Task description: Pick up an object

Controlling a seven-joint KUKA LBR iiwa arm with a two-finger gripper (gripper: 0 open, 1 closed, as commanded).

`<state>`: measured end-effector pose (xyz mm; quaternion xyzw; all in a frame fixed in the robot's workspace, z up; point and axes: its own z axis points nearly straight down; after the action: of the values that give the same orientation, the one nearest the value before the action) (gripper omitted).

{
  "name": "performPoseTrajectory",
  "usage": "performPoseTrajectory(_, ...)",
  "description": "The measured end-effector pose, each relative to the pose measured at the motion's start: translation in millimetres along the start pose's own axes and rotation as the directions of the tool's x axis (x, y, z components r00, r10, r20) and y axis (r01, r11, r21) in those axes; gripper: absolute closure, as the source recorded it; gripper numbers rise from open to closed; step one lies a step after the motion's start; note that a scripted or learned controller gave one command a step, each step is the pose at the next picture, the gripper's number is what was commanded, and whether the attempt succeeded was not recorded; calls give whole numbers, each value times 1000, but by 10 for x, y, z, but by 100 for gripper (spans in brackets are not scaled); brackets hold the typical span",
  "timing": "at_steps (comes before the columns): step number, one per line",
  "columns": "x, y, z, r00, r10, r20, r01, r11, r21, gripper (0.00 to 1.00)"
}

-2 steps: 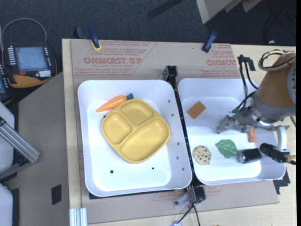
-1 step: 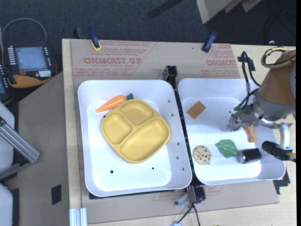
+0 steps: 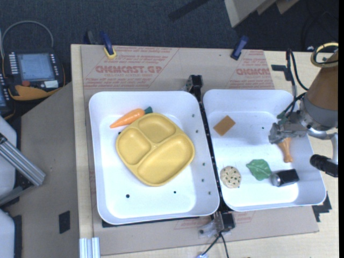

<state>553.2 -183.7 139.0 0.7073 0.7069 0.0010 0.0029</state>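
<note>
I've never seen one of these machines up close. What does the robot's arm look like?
The rounded arm has an orange-brown band above a grey wrist section. Thin dark cables run alongside it. Below the wrist sits a grey metal gripper, a compact blocky piece, over the right-hand shallow white bin.

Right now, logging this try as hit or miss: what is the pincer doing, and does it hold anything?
Pincer: low in the right bin, at a small orange piece; open or closed cannot be told.

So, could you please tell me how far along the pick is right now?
Nothing looks lifted yet. The gripper is low in the right bin, at an orange piece by the far-right wall. Whether it has a hold is unclear; lifting remains.
</note>
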Motion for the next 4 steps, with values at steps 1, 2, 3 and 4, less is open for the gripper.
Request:
performPoseTrajectory(1,65,6,-459,1000,-2,0,2,1000,-1,100)
performPoseTrajectory(2,74,96,-921,1000,-2,0,2,1000,-2,100)
performPoseTrajectory(3,674,227,-843,1000,-7,-5,7,1000,6,100)
performPoseTrajectory(4,1275,305,-861,1000,-8,-5,8,1000,5,100)
